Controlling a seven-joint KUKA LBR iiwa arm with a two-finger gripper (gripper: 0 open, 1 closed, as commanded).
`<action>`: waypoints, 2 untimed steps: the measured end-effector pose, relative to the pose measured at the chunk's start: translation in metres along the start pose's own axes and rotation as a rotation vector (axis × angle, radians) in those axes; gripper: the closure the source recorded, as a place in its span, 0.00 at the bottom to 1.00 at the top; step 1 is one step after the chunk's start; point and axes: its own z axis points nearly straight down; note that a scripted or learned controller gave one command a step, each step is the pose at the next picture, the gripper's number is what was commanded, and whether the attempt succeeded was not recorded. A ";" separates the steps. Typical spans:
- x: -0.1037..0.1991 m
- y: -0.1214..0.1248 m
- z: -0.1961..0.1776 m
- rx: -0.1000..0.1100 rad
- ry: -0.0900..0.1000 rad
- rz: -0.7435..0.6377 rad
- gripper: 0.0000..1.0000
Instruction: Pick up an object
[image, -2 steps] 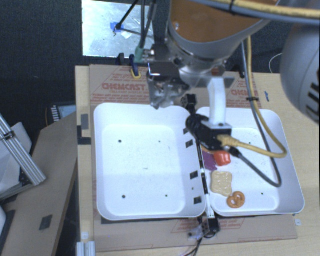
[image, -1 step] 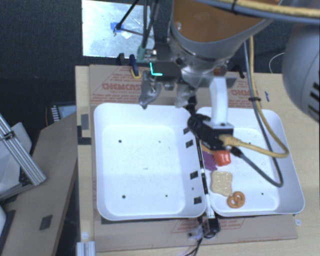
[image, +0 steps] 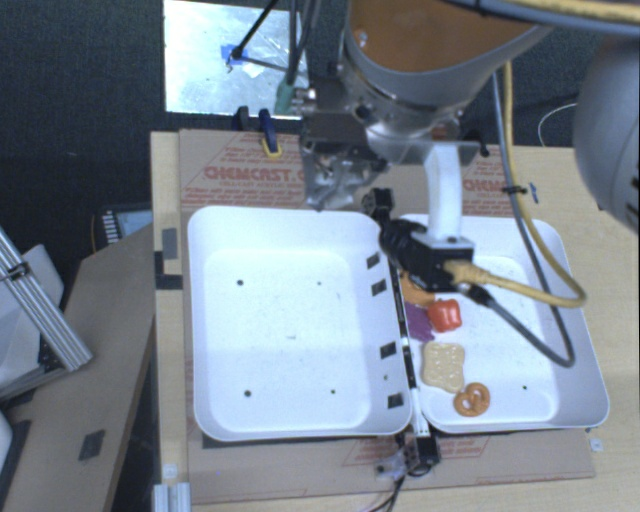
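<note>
My gripper (image: 328, 188) hangs over the back rim of the left white bin (image: 280, 330), near the corner it shares with the right bin (image: 535, 375). It has nothing in it that I can see. The objects lie in the right bin along its left wall: a red piece (image: 446, 315), an orange piece (image: 417, 294) partly under the robot's black block, a purple piece (image: 415, 322), a beige toast-like slab (image: 444, 365) and a brown pretzel (image: 471, 400) nearest the front. The gripper is well behind and to the left of them.
The bins sit on brown cardboard (image: 235, 170) on a pale bench. A yellow cable (image: 530, 290) and a dark cable (image: 535, 340) loop over the right bin. A blue and yellow clamp (image: 268, 135) stands at the cardboard's back edge.
</note>
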 end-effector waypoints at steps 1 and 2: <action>0.000 0.000 0.000 0.001 0.000 0.000 0.00; 0.000 0.000 -0.011 -0.002 0.002 -0.003 1.00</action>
